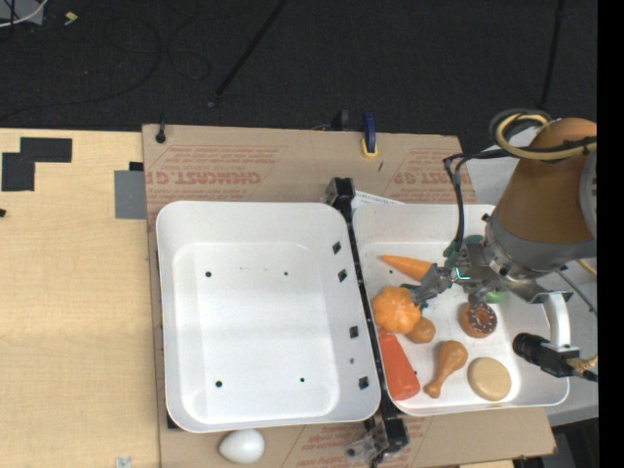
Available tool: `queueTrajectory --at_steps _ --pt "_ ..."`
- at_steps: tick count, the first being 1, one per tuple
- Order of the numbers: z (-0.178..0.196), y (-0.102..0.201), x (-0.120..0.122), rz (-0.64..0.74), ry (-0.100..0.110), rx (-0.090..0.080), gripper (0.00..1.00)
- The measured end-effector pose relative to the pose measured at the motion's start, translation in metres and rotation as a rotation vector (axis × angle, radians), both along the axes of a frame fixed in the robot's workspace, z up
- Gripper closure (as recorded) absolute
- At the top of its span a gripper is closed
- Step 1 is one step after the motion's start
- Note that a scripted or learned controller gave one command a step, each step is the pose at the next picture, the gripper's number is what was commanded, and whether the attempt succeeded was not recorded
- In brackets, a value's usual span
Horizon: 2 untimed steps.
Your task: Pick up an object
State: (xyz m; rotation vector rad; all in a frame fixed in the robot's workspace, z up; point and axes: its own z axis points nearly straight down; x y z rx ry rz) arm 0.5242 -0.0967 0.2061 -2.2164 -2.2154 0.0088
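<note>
My gripper (429, 287) hangs low in the right bin (531, 396), reaching in from the right. It looks open, with nothing between its fingers. Its tips sit just right of a round orange fruit (394, 310) and just below an orange carrot (404, 265). A small brown piece (421, 331) lies against the fruit's lower right. A chocolate doughnut (479, 320) sits below the wrist, partly beside a green item (493, 297) that the arm mostly hides.
A red block (398, 367), a drumstick (446, 366) and a pale round biscuit (489, 378) lie along the right bin's front. The left bin (185, 261) adjoins it across a black divider (353, 291). A white egg (242, 446) rests on the bench in front of the left bin.
</note>
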Motion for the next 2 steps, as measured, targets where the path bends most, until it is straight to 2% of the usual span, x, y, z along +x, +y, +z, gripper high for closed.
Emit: queueTrajectory --at_steps 1,2 --pt "-0.083 -0.008 0.035 -0.002 -0.004 -0.001 0.0" --pt "0.067 0.053 0.082 0.008 -0.021 -0.001 0.0"
